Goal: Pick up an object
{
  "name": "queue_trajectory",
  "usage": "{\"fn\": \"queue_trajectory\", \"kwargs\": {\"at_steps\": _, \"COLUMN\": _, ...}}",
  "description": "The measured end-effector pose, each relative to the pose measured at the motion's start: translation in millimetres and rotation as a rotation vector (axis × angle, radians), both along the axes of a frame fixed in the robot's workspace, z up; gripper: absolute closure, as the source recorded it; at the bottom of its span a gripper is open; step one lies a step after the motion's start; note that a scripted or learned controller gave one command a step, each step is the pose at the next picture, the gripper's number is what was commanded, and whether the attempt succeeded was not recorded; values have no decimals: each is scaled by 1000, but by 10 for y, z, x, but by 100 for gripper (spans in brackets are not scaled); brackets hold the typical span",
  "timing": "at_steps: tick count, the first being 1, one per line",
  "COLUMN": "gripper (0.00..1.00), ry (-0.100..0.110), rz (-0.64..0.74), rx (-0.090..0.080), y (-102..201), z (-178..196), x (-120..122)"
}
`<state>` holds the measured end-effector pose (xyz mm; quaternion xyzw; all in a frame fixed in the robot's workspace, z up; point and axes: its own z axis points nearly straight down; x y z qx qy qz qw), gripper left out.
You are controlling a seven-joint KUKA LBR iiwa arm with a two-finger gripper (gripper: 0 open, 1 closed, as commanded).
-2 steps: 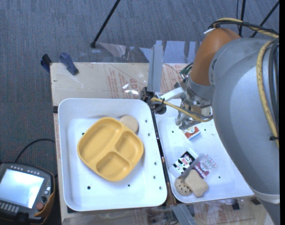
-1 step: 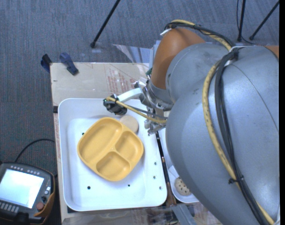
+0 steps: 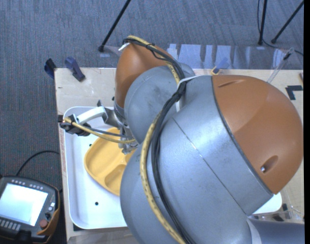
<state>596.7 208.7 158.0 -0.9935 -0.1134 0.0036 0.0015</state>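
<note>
- The yellow curved object (image 3: 105, 161) lies in the left bin (image 3: 76, 187), right beside my gripper (image 3: 126, 140). I cannot tell the grip state.
- The arm hides part of the object, so its long axis is unclear to me.

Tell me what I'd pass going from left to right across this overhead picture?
A handheld screen unit on the floor → white bin → yellow dish-shaped thing lying in that bin → the big grey and orange robot arm, which reaches over the bin from the right.
</note>
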Motion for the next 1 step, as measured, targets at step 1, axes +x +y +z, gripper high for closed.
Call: {"fn": "queue_trajectory", "kwargs": {"at_steps": 1, "gripper": 100, "ry": -3, "rz": -19, "rx": -1, "y": -103, "z": 111, "x": 41}}
